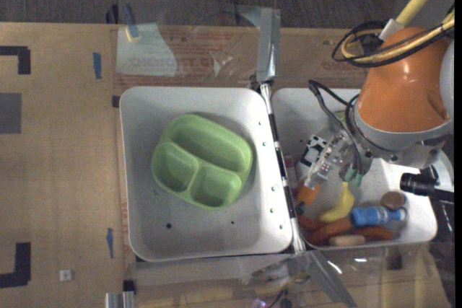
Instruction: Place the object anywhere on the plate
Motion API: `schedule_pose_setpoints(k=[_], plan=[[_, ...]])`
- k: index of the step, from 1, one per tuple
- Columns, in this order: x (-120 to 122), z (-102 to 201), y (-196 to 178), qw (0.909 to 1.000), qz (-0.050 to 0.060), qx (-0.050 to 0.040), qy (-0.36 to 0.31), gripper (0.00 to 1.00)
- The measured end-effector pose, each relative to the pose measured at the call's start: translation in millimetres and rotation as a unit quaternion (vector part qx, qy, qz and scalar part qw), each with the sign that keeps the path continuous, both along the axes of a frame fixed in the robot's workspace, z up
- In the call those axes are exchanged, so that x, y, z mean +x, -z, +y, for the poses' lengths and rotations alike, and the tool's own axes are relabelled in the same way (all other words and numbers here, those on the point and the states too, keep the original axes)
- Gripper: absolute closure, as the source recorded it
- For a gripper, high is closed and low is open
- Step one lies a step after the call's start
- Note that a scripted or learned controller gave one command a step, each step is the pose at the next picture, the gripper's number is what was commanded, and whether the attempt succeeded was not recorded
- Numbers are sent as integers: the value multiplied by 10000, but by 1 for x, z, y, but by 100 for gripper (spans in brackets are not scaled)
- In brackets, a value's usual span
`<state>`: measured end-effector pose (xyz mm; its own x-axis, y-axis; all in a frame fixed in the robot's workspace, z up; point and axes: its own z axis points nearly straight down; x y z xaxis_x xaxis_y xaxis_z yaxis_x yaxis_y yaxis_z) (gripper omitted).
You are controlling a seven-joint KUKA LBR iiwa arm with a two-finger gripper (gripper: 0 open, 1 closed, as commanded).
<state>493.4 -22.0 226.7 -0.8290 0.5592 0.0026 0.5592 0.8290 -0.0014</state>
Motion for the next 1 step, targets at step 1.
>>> schedule_pose_setpoints(k=[1], plan=[[20, 24, -26, 9944, -26, 0, -1052, 100]])
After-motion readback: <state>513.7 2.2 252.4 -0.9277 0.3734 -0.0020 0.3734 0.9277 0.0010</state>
